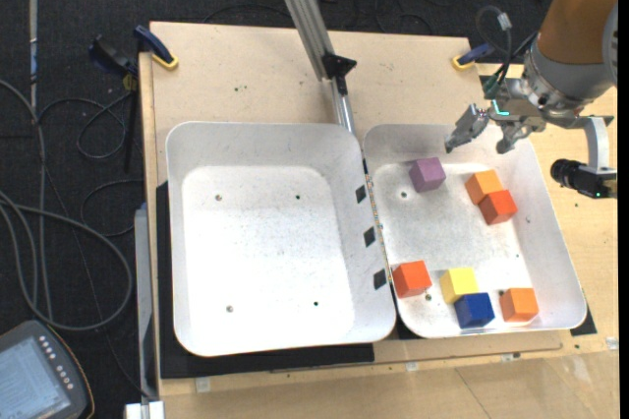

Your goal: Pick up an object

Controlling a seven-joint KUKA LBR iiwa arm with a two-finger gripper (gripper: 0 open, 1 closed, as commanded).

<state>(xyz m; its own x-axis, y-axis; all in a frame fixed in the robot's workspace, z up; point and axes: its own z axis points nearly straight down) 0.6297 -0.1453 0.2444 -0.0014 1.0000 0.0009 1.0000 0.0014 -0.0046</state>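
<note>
Tool (485, 132) hovering over upper edge of right bin (550, 210), fingers spread open, nothing between them. Nearest target: purple cube (427, 174), just below-left of tool, standing clear of neighbours. Looks small, rigid, light; probably foam or wood, flat faces, not fragile. Best pinched across two opposite side faces, centred, fingers squared to faces. Orange cube (483, 185) and red-orange cube (499, 207) touching each other at right: poor finger clearance. Left bin (197, 210) bare.
</note>
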